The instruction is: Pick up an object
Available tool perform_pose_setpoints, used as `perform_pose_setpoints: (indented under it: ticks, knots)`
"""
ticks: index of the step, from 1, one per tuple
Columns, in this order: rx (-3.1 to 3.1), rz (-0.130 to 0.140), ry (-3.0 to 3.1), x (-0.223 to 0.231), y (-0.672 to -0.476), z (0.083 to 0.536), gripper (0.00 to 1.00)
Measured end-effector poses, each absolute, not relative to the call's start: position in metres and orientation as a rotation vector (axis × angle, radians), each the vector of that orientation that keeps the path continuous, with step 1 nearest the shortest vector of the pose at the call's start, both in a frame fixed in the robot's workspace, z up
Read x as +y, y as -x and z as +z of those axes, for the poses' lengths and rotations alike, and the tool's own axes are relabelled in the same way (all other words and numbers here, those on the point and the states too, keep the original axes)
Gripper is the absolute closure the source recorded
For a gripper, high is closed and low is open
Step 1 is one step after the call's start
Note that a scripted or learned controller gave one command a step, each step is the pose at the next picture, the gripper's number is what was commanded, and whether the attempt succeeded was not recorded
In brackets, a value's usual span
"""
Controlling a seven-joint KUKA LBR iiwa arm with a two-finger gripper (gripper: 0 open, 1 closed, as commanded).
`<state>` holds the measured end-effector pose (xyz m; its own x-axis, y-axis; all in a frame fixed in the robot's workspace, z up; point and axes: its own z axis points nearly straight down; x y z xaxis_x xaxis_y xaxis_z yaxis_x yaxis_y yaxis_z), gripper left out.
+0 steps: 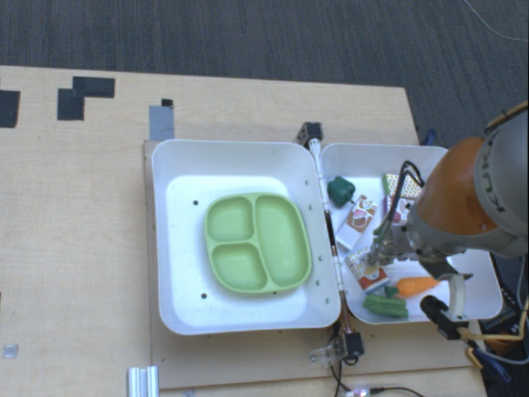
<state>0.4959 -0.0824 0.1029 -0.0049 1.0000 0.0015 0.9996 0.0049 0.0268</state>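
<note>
You had the wooden tabletop (74, 222) carrying two shallow white bins side by side, so that things could be sorted from one to the other. The left bin (178, 238) held a light green divided plate (257, 242), lying flat in the middle, probably as a place to receive things.

The right bin (483, 292) held all the small objects, and this is why the arm (463, 197) reached down into it from the right. Its orange band sat over the bin's middle and hid part of the contents.

The claw (382, 251) was low among the objects, near some small printed packets (360, 218). I cannot tell if it was wide or narrow, because the wrist covered it.

Just beside it lay an orange carrot-like piece (416, 286) and a green vegetable piece (386, 306) at the bin's near edge. A dark green round object (340, 190) sat apart, near the divider. In my judgement nothing was lifted yet.
</note>
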Motion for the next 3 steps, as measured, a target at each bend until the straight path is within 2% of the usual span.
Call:
perform_pose_setpoints:
  ticks: [1, 2, 3]
  knots:
    - [2.213, 0.031, -2.204, -0.083, -0.496, 0.103, 0.0]
    - [2.217, 0.037, -2.199, -0.081, -0.497, 0.114, 1.0]
    - [2.216, 0.037, -2.201, -0.081, -0.497, 0.113, 0.0]
